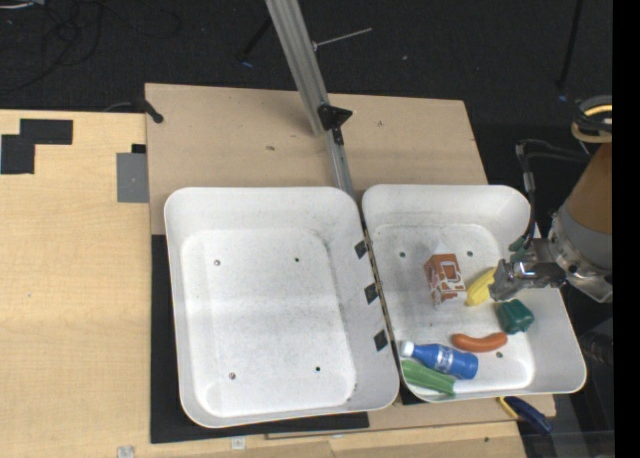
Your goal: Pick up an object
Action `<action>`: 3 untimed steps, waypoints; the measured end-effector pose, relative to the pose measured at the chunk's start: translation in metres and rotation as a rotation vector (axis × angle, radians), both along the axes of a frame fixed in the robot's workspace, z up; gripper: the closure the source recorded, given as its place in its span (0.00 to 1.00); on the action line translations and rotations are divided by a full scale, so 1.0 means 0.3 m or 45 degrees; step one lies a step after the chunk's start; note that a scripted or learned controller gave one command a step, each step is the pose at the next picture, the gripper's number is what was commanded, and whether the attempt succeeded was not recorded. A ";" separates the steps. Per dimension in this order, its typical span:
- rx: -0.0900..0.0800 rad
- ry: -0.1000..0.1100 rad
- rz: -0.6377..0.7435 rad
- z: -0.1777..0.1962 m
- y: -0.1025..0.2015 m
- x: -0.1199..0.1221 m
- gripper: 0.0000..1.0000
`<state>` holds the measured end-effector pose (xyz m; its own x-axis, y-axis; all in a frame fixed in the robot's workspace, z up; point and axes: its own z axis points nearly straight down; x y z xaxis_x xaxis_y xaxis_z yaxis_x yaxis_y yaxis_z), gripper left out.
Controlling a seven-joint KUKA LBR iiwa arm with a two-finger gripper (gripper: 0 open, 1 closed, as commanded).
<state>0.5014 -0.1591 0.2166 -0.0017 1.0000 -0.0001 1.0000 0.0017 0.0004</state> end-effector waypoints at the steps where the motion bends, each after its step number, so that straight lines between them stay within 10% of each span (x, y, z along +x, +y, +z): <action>1: 0.004 0.005 0.003 -0.007 0.170 0.010 1.00; 3: 0.003 0.004 0.003 -0.011 0.466 0.094 1.00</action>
